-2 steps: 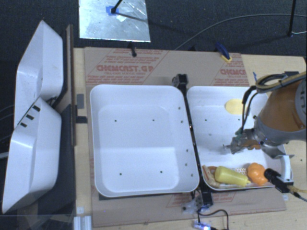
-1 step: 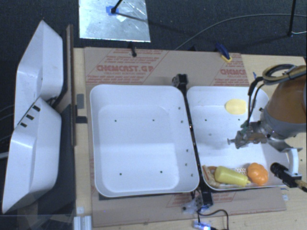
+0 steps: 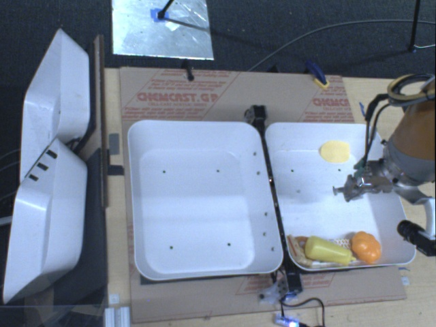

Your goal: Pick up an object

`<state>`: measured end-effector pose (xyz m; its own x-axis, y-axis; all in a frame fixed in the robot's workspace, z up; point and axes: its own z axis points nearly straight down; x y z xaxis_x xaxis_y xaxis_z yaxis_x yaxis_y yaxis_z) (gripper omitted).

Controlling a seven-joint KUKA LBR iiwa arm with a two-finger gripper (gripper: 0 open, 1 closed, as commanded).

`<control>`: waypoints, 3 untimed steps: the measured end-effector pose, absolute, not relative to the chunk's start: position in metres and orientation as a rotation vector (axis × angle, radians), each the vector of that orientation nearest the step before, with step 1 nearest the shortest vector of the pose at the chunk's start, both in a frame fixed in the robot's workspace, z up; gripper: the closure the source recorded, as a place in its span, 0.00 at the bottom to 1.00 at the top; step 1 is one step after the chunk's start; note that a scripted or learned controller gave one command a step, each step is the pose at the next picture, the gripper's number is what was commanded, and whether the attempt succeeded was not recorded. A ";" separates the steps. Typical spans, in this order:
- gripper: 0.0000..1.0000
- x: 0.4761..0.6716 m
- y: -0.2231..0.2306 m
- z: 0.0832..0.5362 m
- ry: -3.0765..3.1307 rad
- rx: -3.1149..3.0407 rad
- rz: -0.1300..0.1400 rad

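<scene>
Camera view looks down on the right bin (image 3: 300, 157), which I take as the landmark. The gripper (image 3: 344, 191) hangs over the middle of that bin, reaching in from its right rim, and nothing sits between its fingertips; at this size I cannot tell whether it is open or shut. Three candidates lie in the bin: a pale yellow disc (image 3: 335, 151) near the far wall, a yellow-green bottle-shaped toy (image 3: 328, 249) along the near wall, and an orange round toy (image 3: 367, 246) in the near right corner, just beside the bottle shape. In my judgement the disc is the poorest choice, since it looks flat against the floor. The orange toy seems easier to grasp, but it sits close to the bin's corner, so the approach should be straight down with the fingers aligned to clear both the wall and the neighbouring toy.
</scene>
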<state>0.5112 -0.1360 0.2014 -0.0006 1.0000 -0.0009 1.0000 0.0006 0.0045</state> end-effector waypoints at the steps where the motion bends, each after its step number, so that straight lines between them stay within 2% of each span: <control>1: 1.00 0.512 -0.136 0.230 2.220 2.219 0.003; 2: 1.00 0.523 -0.082 0.235 2.227 2.216 0.002; 3: 1.00 0.545 -0.023 0.230 2.228 2.216 0.002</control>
